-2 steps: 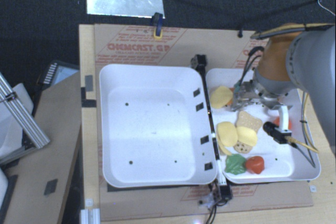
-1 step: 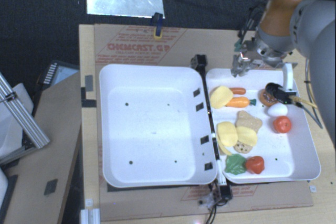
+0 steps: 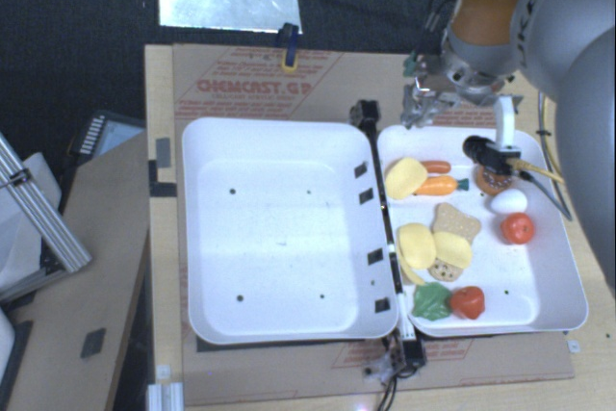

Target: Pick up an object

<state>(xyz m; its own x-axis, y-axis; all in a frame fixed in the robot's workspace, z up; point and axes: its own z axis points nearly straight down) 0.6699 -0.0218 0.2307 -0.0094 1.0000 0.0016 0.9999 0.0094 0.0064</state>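
The arm comes in from the right with its orange band high over the counter, and the tool hangs just above the far rim of the right bin, at its back left corner. From here it is a small tangle of metal, and I cannot tell what state it is in; nothing is visibly held in it. All the pickable things lie in the right bin: a yellow piece near the back, with an orange carrot beside it and a small red sausage just behind that. Further right sit a white egg and a red tomato. Toward the front are a slice of toast, another yellow piece, a green vegetable and a red fruit. The left bin sits alongside, touching the right one.
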